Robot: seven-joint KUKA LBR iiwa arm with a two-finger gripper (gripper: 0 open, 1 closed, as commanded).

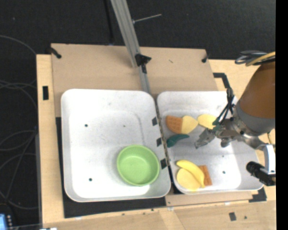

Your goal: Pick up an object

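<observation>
Camera view: two-finger gripper (205, 139) hangs over right white bin (230, 176) centre, finger state indeterminate. Round green plastic bowl (138, 164) sits near left white bin's (86, 114) front-right corner.

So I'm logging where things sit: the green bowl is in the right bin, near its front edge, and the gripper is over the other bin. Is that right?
Not quite. The camera view shows the green bowl in the left bin, near its front edge. The gripper is over the other bin, the right bin, among the yellow and orange pieces there.
</observation>
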